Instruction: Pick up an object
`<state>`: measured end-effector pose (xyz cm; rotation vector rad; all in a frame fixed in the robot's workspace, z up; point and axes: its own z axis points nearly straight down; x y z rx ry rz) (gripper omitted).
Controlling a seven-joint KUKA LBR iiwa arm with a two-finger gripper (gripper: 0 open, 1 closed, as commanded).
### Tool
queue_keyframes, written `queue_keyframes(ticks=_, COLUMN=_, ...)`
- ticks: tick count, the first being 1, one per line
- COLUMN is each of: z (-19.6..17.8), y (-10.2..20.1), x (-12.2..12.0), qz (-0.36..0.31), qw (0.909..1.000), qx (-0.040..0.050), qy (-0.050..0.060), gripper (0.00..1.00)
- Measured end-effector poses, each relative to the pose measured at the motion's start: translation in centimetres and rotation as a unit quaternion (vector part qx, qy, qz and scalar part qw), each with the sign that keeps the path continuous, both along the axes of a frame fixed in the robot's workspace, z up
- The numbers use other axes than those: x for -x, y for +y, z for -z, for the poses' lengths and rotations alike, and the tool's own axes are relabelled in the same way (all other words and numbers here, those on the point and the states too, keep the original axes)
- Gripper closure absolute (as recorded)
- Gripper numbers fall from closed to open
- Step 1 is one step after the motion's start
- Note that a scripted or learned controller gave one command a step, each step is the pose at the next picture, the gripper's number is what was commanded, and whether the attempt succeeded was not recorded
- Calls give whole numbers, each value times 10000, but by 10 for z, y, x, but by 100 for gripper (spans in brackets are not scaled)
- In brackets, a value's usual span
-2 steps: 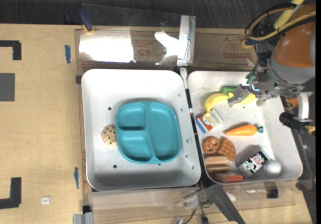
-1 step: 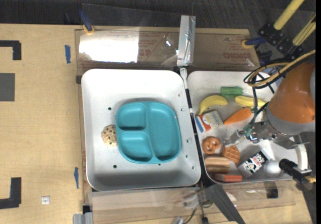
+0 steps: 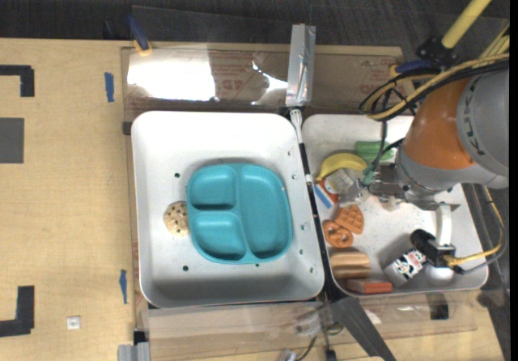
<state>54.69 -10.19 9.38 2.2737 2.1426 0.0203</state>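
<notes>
Altogether, two shallow white bins sit side by side on the worktop. The left bin holds two things: one teal divided plate near its middle and one cookie touching the plate's left edge.

The right bin holds a looser scatter. One yellow banana lies near the upper left, with one green item just beside it on the right, partly hidden by the arm. One small crinkled clear wrapper sits just below the banana. One blue strip lies along the bin's left wall. One orange pretzel-like toy sits below the wrapper, and one tan block with one reddish piece under it lies near the front wall. One black-and-white object rests near the front right.

The claw hangs low in the right bin, just right of the wrapper and the banana and above and right of the pretzel toy; whether it touches any of them cannot be told. Its opening cannot be judged from this slant, since the wrist covers it.

The arm reaches in from the right, its orange band directly above the wrist, bent down over the bin's upper middle. Cables loop behind it.
</notes>
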Motion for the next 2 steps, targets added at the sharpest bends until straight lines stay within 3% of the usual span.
queue_keyframes(ticks=1, z=-13, y=2, x=-3, qz=-2, qw=10000, qx=-14, qy=-47, gripper=100)
queue_keyframes(ticks=2, z=-12, y=2, x=-3, qz=0, qw=10000, qx=-10, qy=-41, gripper=0)
